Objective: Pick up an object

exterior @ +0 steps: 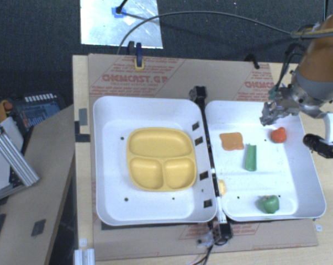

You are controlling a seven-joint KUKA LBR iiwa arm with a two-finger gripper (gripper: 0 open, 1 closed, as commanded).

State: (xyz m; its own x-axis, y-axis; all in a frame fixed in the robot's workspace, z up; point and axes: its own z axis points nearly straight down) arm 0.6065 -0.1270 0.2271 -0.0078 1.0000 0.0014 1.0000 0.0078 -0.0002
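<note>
Two white bins sit side by side: the left bin (108, 115) and the right bin (310, 192). The left bin holds a pale yellow divided tray (159, 158). In the right bin lie an orange flat piece (231, 141), a bright green stick (250, 157), a red-orange round piece (278, 134) and a green lump (269, 203). Beneath the bins, tan cardboard (155, 76) carries red printed lettering. The arm (321, 59) above the right bin is orange and grey.

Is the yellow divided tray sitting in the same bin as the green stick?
No, the yellow divided tray lies in the left bin, while the green stick lies in the right bin.
</note>
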